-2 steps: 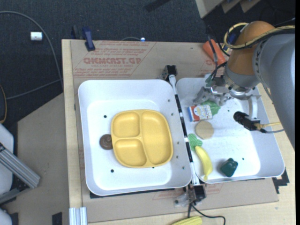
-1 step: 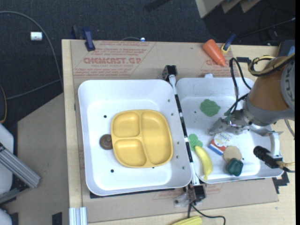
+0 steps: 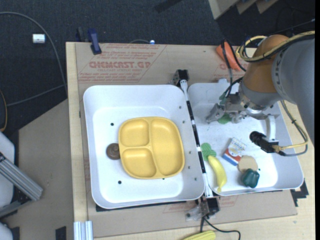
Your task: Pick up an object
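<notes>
My gripper (image 3: 224, 115) is low in the far left part of the right bin (image 3: 296, 170). A small green object (image 3: 223, 118) peeks out right beneath it, mostly hidden by the gripper. Nearer the front of this bin lie a yellow banana (image 3: 217, 171), a green piece (image 3: 205, 149) at the banana's top end, a small white, red and blue carton (image 3: 233, 152), a tan round item (image 3: 247, 162) and a teal block (image 3: 250, 178).
The left bin (image 3: 100, 104) holds a yellow divided plate (image 3: 150, 146) with a brown disc (image 3: 113, 151) at its left side. The wall between the two bins (image 3: 192, 129) runs just left of the gripper. The arm (image 3: 280, 69) covers the right bin's far right corner.
</notes>
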